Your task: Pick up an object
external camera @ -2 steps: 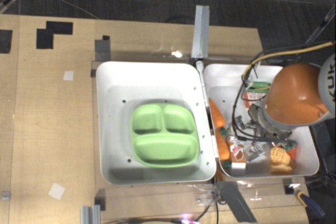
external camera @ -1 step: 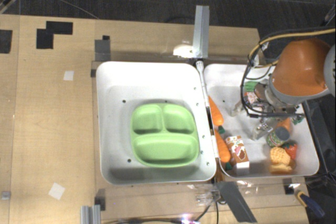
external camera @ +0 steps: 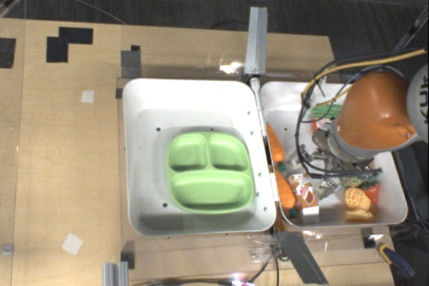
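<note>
A: Where's your arm [external camera: 375,114] now?

B: Low over the right bin [external camera: 401,201], wrist among the cables. You can't tell how the jaws stand; the wrist hides them.

A: And what could you pick?

B: Two carrots [external camera: 285,191] along the bin's left wall, a small printed carton [external camera: 305,192] just beside them, a yellow toy [external camera: 356,199] near the front. The left bin [external camera: 137,164] holds a green divided plate [external camera: 210,171].

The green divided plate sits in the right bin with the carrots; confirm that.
Wrong bin. The camera view shows the green divided plate in the left bin; the carrots lie in the right bin, apart from it.
</note>
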`<state>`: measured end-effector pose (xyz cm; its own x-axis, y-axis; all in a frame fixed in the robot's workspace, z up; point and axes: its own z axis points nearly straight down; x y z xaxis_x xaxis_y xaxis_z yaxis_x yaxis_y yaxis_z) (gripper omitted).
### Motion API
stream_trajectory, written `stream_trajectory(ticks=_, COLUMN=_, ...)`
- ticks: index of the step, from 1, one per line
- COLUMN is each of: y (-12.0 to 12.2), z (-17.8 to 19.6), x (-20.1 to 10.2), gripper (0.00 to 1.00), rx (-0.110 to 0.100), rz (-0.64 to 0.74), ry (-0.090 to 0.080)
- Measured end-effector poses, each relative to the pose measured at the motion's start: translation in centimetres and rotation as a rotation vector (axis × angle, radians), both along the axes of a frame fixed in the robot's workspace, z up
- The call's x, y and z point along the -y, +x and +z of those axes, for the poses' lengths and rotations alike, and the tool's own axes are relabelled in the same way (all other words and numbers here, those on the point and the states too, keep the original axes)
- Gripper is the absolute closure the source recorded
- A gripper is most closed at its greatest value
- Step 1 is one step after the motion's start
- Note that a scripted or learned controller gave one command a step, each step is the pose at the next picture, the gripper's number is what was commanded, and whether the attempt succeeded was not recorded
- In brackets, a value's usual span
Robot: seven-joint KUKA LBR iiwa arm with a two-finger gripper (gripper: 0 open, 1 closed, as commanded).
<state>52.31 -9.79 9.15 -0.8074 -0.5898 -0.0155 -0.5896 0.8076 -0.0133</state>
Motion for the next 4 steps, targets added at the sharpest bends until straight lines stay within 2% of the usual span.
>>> stream_trajectory(ticks=1, y=-1.3, z=0.4, x=-0.9, gripper=0.0, rx=0.028, rz=0.327, ry=-0.017)
stream_trajectory(ticks=2, y=-1.9, z=0.6, x=-0.7, gripper=0.0, rx=0.035, rz=0.545, ry=-0.022)
stream_trajectory(ticks=3, y=-2.1, z=0.5, x=-0.8, gripper=0.0, rx=0.027, rz=0.708, ry=-0.026)
stream_trajectory(ticks=4, y=2.4, z=0.0, x=-1.1, gripper=0.0, rx=-0.003, rz=0.748, ry=-0.012)
